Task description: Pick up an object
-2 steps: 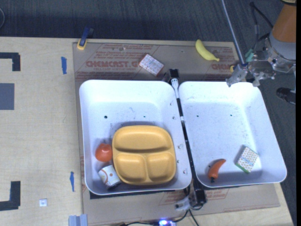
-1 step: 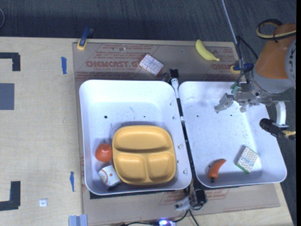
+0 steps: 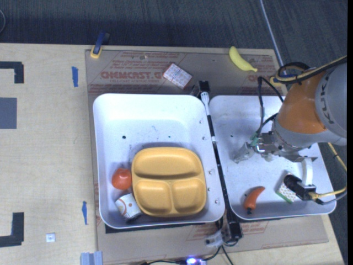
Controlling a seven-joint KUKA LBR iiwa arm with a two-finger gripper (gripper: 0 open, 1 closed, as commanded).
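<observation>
While the gripper sits low over the right bin, bare floor lies open ahead of and behind it, with the divider rim between the bins further out past its tip. Can't tell finger spacing: the tip is small, grey and blurred against the white. Arm covers the bin's far right side. Orange carrot-like piece lies near the front rim, below the gripper, apart from it. Small green-and-white item sits beside the wrist cabling. Left bin holds a yellow divided tray, an orange ball and a small cup at its left. Banana lies on the bench beyond
</observation>
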